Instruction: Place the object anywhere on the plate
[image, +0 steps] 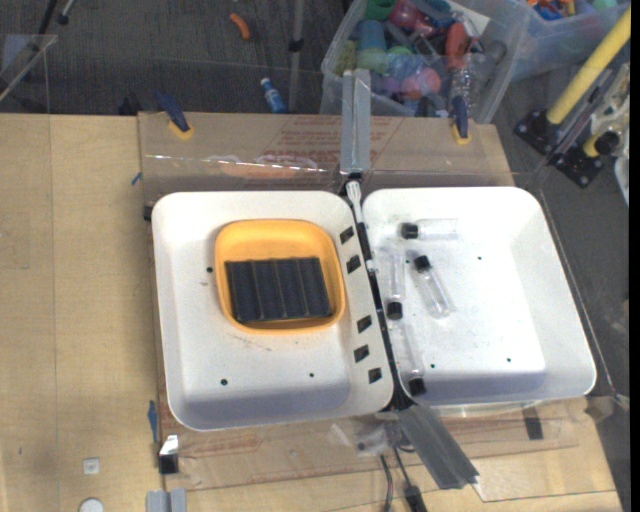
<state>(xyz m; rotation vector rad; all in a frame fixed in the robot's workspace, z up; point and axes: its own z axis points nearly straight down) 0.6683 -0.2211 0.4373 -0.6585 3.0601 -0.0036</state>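
An orange, rounded-square plate (272, 233) lies in the left white bin (190, 350), toward its upper middle. On the plate rests a black, ridged rectangular object (277, 290) that covers most of the plate's lower half. It lies flat, its long side running left to right.
The right bin (520, 300) holds several clear tubes with black caps: one near the top (428, 231), one slanted in the middle (432, 285), and others along the left wall (393, 295). A divider with black tabs (362, 300) separates the bins. A box of coloured toys (420, 50) stands behind.
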